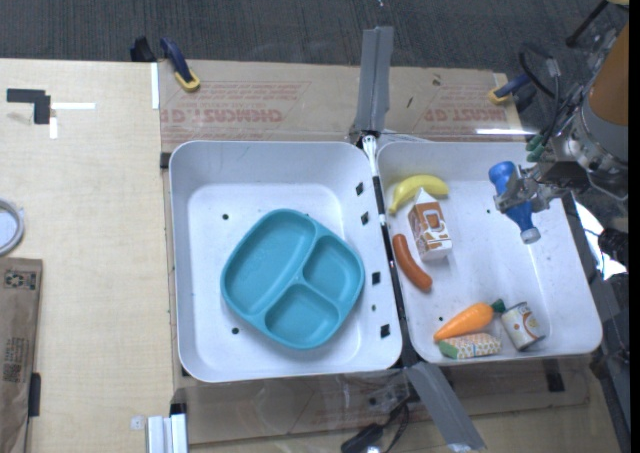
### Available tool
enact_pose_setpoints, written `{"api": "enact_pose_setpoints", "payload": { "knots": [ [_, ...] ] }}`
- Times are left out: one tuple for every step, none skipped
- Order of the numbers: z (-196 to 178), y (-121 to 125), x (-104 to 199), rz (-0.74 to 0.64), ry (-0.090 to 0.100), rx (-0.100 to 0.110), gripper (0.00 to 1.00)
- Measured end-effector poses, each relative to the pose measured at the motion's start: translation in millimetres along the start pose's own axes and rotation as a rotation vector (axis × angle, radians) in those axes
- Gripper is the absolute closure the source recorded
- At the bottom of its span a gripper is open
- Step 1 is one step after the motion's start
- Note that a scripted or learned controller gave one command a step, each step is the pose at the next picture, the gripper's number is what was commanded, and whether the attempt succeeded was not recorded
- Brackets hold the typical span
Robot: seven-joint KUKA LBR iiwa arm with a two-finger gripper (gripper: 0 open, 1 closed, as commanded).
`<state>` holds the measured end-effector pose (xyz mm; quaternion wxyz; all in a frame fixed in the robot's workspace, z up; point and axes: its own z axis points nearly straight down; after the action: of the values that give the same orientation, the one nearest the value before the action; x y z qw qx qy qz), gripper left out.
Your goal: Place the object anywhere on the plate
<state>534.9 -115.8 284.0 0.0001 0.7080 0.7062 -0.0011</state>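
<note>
A blue three-compartment plate (pixel 292 279) lies in the left bin (pixel 200 241), with nothing on it. The right bin (pixel 570 271) holds a yellow banana (pixel 418 188), a small orange-and-white carton (pixel 430 229), a red sausage (pixel 412 263), a carrot (pixel 465 321), a small can (pixel 520 325) and a speckled pale item (pixel 470 346). My gripper (pixel 518 206), with blue parts, hangs over the right bin's upper right area, right of the banana and carton and apart from all of them. I see nothing in its grasp.
A grey divider post (pixel 375 81) stands behind the seam between the bins. Blue-and-yellow clamps (pixel 180 66) hold the cardboard at the back. A tape roll (pixel 8 228) and a brown packet (pixel 18 341) lie on the bench at far left.
</note>
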Motion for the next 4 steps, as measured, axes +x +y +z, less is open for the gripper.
{"api": "enact_pose_setpoints", "payload": {
  "knots": [
    [61, 30, 44, -0.078, 0.001, 0.003, 1.00],
    [21, 37, 65, -0.097, 0.000, 0.000, 1.00],
    [71, 68, 2, -0.138, 0.000, 0.002, 1.00],
    [93, 41, 57, -0.334, 0.001, 0.001, 1.00]
  ]
}}
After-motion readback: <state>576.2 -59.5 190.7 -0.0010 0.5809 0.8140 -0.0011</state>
